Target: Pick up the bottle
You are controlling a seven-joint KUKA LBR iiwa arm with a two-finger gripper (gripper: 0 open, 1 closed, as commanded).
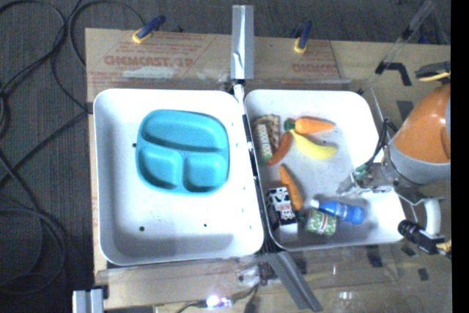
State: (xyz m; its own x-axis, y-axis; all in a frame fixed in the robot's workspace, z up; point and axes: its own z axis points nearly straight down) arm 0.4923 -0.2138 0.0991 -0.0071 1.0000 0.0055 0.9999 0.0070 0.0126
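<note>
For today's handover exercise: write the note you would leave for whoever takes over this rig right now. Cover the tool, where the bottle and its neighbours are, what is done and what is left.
Tool: over the right bin, near its right wall, just above the bottle; nothing seen held.
Bottle: blue, lying on its side on the right bin's floor towards the front, white cap pointing left, next to a green packet.
Also in that bin: carrots, banana, small carton.
Left bin: blue divided tray.
Done: approach only.
Left: grasp the bottle and lift.
</note>
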